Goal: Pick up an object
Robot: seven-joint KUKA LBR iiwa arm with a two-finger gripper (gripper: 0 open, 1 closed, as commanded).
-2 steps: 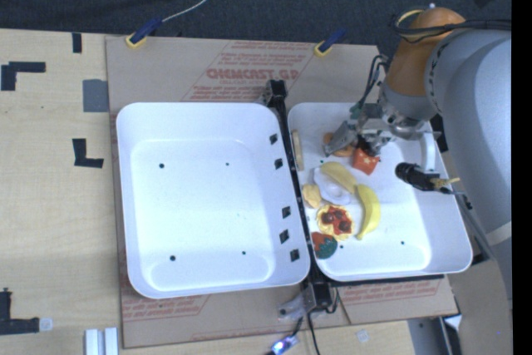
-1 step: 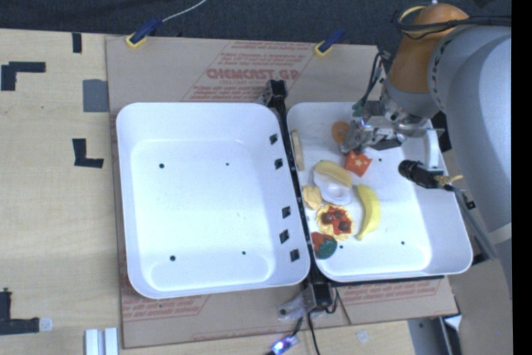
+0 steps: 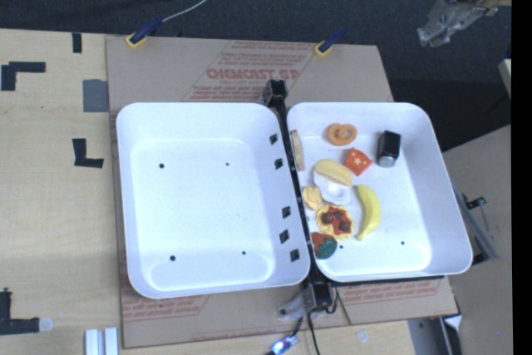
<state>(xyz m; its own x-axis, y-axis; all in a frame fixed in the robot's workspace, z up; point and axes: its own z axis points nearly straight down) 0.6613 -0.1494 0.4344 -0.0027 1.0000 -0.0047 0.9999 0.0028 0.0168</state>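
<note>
Two white bins sit side by side on a brown board [image 3: 249,71] on a wooden bench, with dark floor behind; the left bin [image 3: 199,199] has bare white walls. The right bin [image 3: 416,204] holds a yellow banana [image 3: 369,210], a small black can [image 3: 388,147], a red block [image 3: 357,161], a brown pretzel [image 3: 341,133] and other toy food bunched near the middle wall. The gripper [image 3: 440,19] hangs high at the top right, well apart from the bins, and I cannot tell how it is set.

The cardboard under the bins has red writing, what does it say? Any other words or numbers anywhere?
"CHEMCAST GP" reads, a little blurred, in red on the cardboard sheet.
Smaller red print at the cardboard's bottom edge: too small to read.
No readable text on the toys or the black can.
</note>
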